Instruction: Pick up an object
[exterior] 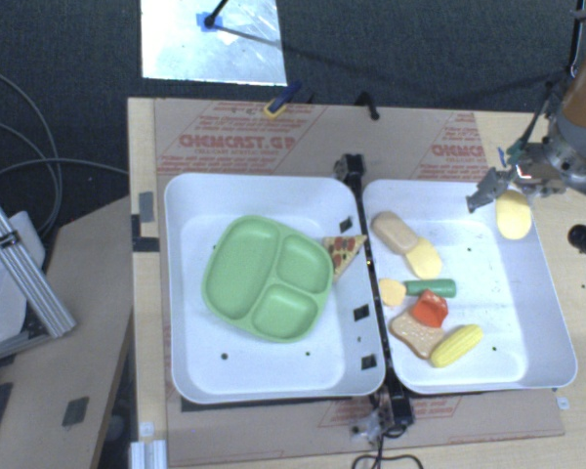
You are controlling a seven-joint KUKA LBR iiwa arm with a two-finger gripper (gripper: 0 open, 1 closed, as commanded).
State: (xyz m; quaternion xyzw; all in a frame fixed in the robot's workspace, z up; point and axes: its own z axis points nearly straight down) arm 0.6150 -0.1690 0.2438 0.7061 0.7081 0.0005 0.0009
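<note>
Yellow lemon (514, 216) lies just beside the gripper (498, 186), right bin (537, 360).

— Any writing to read here?
— Red print on the cardboard sheet (391, 130) under the bins: it looks like "CHEMCAST", upside down, repeated at left and right. The smaller lines are too blurred to read.

Pale yellow lemon (514, 217), seemingly lifted.
</note>
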